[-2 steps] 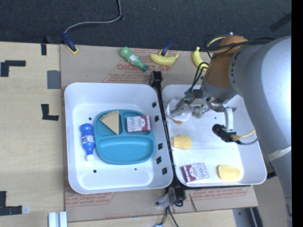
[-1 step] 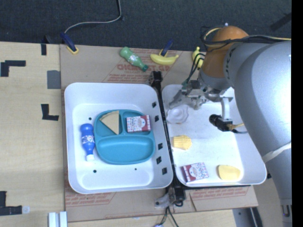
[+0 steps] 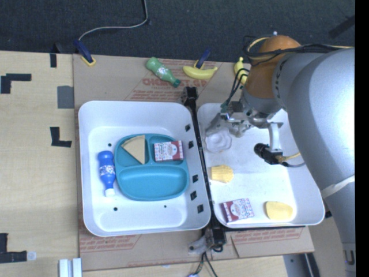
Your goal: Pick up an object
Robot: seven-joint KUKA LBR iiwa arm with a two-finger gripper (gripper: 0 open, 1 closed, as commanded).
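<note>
Arm: the grey arm (image 3: 323, 114) reaches in from the right and bends down over the right bin's upper left part, which puts its wrist above the things there.
Surface: the pale surface (image 3: 34, 154) carries both bins side by side; a green bottle (image 3: 162, 72) and a banana (image 3: 199, 71) lie beyond the bins, well apart from the arm's work.
Left bin: the left bin (image 3: 98, 212) holds a blue divided tray (image 3: 153, 180) with a tan wedge (image 3: 136, 148) and a small red carton (image 3: 168, 151) in its upper compartments; a blue bottle (image 3: 106, 172) lies just beside the tray's left edge.
Right bin: the right bin (image 3: 305, 209) holds the likeliest targets.
Pincer: the pincer (image 3: 222, 126) is low over a clear cup (image 3: 217, 141); whether it is released or clenched I cannot tell.
Smaller things: a yellow piece (image 3: 222, 173), a red packet (image 3: 237, 210) and a yellow lump (image 3: 279, 210) lie apart, each with room for a grasp.
</note>
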